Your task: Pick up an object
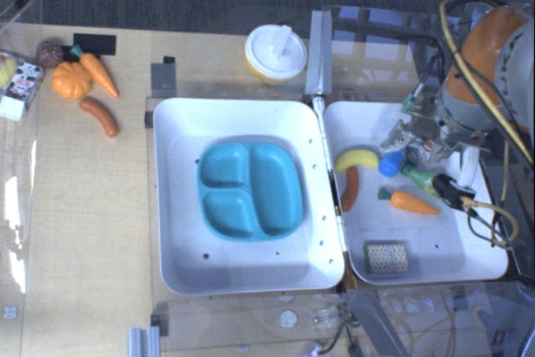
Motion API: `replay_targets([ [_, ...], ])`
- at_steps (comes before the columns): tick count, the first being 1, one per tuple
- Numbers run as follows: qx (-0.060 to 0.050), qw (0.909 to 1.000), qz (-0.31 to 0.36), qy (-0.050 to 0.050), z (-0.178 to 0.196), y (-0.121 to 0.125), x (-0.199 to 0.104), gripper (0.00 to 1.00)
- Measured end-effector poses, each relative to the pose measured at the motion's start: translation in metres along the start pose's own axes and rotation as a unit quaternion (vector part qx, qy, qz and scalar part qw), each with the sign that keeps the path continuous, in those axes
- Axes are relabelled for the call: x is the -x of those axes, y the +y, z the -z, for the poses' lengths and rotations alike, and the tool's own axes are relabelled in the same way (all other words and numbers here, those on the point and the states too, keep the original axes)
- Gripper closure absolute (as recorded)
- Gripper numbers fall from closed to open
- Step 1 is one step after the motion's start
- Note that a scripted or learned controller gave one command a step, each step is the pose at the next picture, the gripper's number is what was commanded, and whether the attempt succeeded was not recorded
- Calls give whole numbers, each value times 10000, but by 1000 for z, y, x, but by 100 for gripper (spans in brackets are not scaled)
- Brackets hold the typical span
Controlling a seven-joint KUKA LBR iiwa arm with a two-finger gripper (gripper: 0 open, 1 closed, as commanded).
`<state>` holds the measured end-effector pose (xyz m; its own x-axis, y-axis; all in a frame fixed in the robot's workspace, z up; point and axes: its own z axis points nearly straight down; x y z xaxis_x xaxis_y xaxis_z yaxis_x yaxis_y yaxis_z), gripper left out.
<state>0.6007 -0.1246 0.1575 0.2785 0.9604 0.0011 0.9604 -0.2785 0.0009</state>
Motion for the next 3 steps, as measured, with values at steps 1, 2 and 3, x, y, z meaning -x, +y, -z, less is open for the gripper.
replay_targets([
  [1,34,9986,537,-4,-70,39,11,0],
  [2,68,9985,546,-14,-57,41,11,100],
  [3,20,9975,704,-1,44,51,-74,100],
])
